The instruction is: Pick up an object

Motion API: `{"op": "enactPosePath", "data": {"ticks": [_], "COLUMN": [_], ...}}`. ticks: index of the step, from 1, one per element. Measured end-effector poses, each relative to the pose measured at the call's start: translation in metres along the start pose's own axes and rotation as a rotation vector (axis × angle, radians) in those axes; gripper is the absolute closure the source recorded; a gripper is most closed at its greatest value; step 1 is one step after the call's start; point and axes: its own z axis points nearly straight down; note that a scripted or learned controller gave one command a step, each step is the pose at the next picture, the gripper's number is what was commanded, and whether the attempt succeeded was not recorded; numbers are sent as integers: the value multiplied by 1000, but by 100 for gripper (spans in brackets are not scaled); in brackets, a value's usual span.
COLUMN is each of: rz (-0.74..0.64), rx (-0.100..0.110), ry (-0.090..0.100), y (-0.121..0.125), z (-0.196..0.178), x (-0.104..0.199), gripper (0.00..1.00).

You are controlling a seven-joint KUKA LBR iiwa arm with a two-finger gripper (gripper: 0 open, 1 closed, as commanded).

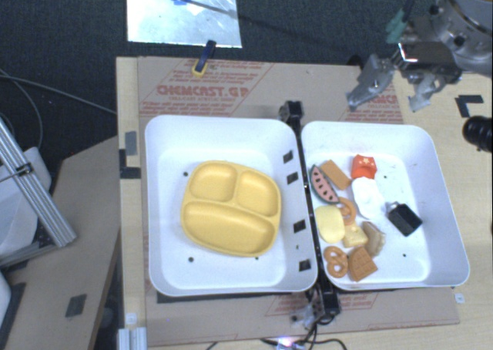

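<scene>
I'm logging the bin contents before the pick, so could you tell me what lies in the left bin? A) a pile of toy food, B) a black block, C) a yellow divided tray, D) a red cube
C: the yellow divided tray lies alone in the left bin, while the toy food sits in the right bin.

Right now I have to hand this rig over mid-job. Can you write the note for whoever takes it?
Gripper: open, holding nothing, raised above the bench behind the right bin.
Right bin: a pile of toy food along its left side, with a watermelon slice, a red piece, a pretzel and a cracker; a black block lies apart to the right.
Left bin: holds a yellow divided tray.
Done: nothing picked yet.
Left: descend, grasp one object, lift.
</scene>
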Motion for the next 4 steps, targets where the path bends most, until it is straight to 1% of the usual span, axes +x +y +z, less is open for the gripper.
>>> {"op": "enactPosePath", "data": {"ticks": [1,2,3,4], "rz": [1,5,14,15], "rx": [16,-5,16,-9], "ry": [-3,2,-6,0], "y": [17,-16,4,-13], "z": [140,68,341,452], "x": [89,112,107,132], "gripper": [0,0,0,0]}}
